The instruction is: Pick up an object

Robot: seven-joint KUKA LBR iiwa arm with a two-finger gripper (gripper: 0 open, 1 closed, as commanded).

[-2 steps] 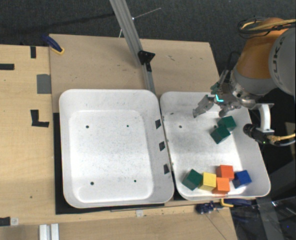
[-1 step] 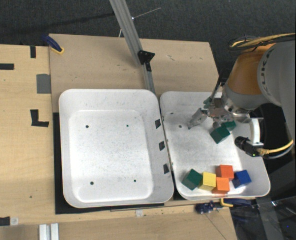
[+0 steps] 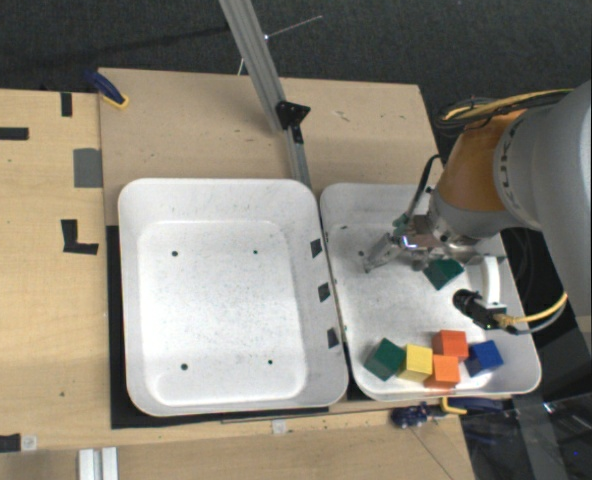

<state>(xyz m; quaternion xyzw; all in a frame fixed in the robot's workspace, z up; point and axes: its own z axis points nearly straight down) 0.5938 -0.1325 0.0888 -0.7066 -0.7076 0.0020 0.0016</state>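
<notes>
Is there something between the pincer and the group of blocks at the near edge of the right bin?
Nothing visible blocks it. The pincer hangs over the right bin, and bare bin floor separates it from the green block and yellow block.

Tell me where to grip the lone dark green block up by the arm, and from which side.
Grip the dark green block across its two flat opposite faces, coming straight down from above. It lies alone on the floor of the right bin, apart from the cluster at the near edge, so its sides look free. It sits turned at an angle, so the claw would likely need rotating to match.
</notes>
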